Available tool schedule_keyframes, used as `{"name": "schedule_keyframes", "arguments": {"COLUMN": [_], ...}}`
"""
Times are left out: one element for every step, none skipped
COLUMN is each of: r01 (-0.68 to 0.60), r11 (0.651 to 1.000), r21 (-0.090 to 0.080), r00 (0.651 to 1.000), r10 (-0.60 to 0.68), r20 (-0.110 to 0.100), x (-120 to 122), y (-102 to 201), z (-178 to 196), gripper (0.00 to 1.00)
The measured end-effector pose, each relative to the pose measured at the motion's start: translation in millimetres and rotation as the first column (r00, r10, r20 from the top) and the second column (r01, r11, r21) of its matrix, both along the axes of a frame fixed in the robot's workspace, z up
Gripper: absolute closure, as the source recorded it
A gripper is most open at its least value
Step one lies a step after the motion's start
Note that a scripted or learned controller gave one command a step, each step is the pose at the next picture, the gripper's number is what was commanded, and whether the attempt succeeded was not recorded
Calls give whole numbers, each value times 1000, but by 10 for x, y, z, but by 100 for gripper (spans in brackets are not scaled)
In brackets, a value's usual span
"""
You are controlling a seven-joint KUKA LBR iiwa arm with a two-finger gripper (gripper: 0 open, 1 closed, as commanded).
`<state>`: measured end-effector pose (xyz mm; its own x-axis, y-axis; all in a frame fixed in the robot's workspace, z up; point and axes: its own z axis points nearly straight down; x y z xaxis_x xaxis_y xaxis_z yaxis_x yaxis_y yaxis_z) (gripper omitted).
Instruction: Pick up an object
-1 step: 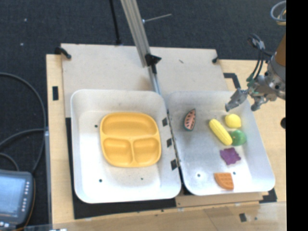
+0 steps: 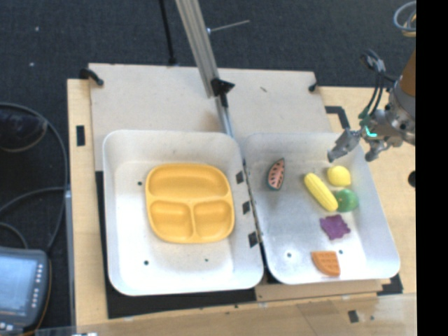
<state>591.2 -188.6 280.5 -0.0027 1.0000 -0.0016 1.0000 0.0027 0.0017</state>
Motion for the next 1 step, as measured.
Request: {"name": "schedule_keyframes", "arguments": {"r01": [3], "r11": [1000], "r21": [1], "r00": [1000], "r10": [-3], "r20": [-6], "x": [-16], "y": [41], "z": [-620], "gripper": [0]}}
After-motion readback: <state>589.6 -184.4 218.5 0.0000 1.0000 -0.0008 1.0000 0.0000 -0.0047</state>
